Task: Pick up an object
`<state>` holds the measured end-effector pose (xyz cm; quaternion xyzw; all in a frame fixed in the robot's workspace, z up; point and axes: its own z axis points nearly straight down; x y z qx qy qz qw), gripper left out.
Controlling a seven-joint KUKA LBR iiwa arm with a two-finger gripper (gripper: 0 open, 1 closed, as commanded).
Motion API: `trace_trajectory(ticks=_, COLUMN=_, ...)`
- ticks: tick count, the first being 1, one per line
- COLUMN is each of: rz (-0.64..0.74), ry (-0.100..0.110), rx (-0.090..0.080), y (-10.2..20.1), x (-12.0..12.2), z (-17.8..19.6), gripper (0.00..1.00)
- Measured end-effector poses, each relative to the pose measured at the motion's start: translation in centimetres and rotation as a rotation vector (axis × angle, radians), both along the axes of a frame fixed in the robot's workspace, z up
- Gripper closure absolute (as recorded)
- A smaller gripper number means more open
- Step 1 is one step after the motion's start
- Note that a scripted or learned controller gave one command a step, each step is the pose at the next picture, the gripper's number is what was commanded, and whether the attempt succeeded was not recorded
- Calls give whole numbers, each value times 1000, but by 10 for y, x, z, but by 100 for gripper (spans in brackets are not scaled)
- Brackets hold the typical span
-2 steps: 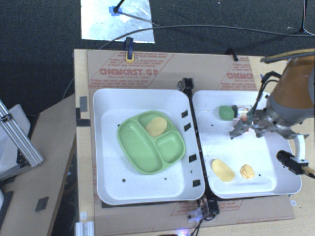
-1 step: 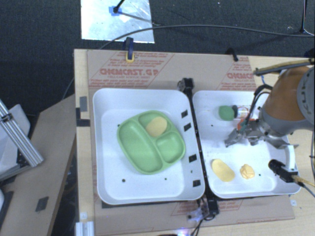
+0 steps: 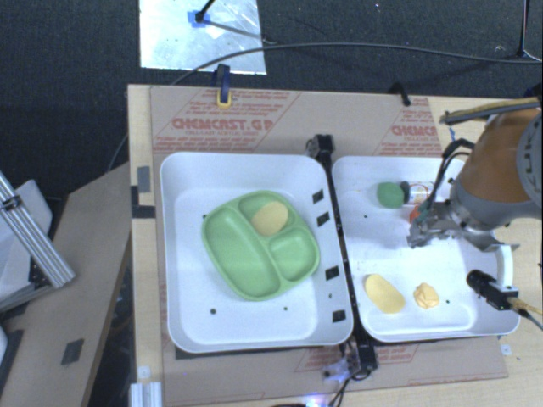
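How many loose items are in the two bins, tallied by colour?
Green: 2, the divided plate in the left bin and a round green item in the right bin.
Yellow: 3, one piece on the plate, a flat oval piece and a small lumpy piece in the right bin.
Total: 5.

The bench point(image 3: 144, 227) is topped by a brown board printed with red lettering point(image 3: 222, 124). Two shallow white bins lie side by side on that board: the left bin point(image 3: 182, 308) sits below the lettering, and the right bin point(image 3: 356, 193) touches its right wall, a black hinged divider point(image 3: 333, 227) running along the seam. A yellow-and-blue clamp point(image 3: 223, 86) grips the board's far edge, just above the lettering.
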<state>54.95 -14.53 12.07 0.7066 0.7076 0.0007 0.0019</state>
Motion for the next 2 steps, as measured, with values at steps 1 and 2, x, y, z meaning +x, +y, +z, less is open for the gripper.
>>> trace_trajectory(ticks=1, rz=3, ry=-4, rx=0, y=5, x=5, z=63, gripper=100)
trace_trajectory(ticks=2, rz=3, ry=-3, rx=0, y=4, x=7, z=111, gripper=100)
